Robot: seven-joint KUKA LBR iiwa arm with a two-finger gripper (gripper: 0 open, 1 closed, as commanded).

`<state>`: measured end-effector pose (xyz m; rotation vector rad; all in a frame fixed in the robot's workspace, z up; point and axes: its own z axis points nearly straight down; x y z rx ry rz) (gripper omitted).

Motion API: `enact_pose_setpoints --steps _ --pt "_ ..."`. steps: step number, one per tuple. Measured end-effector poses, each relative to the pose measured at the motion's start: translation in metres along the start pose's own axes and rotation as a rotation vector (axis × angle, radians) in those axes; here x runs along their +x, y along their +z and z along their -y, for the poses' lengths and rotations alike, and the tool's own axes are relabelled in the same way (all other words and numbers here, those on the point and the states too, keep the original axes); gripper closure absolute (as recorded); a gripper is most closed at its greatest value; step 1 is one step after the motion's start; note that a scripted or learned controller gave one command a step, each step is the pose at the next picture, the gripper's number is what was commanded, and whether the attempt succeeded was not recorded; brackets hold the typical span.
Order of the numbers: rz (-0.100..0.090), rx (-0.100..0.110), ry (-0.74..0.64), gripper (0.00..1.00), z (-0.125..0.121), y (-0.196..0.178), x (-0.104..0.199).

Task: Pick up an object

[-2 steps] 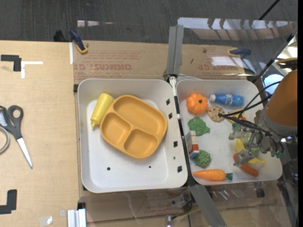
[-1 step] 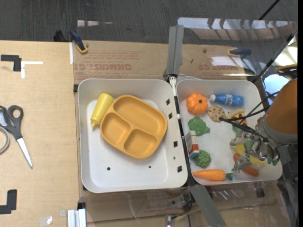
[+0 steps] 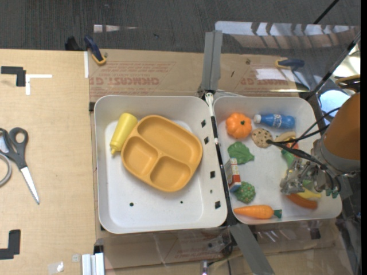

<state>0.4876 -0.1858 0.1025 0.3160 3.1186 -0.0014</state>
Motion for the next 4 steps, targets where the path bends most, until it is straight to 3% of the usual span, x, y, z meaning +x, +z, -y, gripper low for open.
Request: enact_pose_setpoints --steps 1,2,3,4 --pt "0.0 0.0 0.0 0.0 0.0 0.0 0.0" --pt "0.004 0.001 -0.002 1.0 0.0 -0.009 -0.002" --pt "0.004 0.001 -0.002 0.0 -0.001 -0.009 -0.002" --pt "-0.005 0.0 0.162 0.0 0.0 0.01 0.009"
